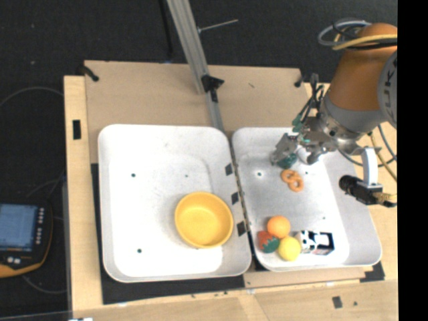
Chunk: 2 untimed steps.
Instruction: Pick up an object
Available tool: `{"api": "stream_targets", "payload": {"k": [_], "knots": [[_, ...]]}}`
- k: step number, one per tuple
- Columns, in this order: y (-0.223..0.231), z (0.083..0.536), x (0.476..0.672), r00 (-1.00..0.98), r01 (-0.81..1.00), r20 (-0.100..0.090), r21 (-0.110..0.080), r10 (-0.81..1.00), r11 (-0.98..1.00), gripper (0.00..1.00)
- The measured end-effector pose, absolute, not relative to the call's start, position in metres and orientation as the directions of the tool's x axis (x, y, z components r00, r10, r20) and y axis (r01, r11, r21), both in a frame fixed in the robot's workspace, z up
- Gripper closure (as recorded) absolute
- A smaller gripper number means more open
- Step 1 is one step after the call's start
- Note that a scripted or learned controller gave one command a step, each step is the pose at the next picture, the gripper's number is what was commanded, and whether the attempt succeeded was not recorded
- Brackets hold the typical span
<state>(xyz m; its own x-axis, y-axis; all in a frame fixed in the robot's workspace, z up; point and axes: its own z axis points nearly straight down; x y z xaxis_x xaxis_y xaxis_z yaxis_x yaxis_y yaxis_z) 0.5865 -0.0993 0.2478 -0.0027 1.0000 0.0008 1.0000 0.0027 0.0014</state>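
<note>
Nearest you, along the near rim of the right bin (348,263), sits a small cluster: a yellow ball (289,249), an orange ball (278,227) just behind it and touching, a red and green piece (268,243) tucked against their left side, and a black and white block (316,242) just to the right of the yellow ball. Look a little farther into the same bin and you will find a small orange ring-shaped piece (292,179) lying flat by itself on the white floor, well apart from the cluster.

Your gripper (291,154) hangs over the far part of the right bin, just beyond that orange ring and slightly to its left. You can see its fingers spread, with a gap between them and a bit of teal showing at the tips; nothing sits between them. The ring is near the fingertips but not touching them. Above the gripper the arm's orange band (358,72) fills the far right corner, with cables looping off the wrist.

Turn to the left bin (134,152) and you have a yellow bowl (203,219) standing upright toward its near right corner, close to the wall shared with the right bin. Both bins rest on a tan bench (147,92). A grey metal post (190,39) slants in from the far edge toward the gap between the bins, and a handheld pendant with a blue screen (20,236) lies on the dark floor at the far left
</note>
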Motion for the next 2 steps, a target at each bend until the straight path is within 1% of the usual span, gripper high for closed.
{"api": "stream_targets", "payload": {"k": [1, 2], "knots": [[-0.099, 0.248, 0.586, -0.001, 1.000, 0.001, 0.002, 1.000, 0.001, 0.00], [-0.097, 0.204, 0.590, 0.003, 1.000, -0.002, -0.003, 1.000, -0.003, 0.00]]}}
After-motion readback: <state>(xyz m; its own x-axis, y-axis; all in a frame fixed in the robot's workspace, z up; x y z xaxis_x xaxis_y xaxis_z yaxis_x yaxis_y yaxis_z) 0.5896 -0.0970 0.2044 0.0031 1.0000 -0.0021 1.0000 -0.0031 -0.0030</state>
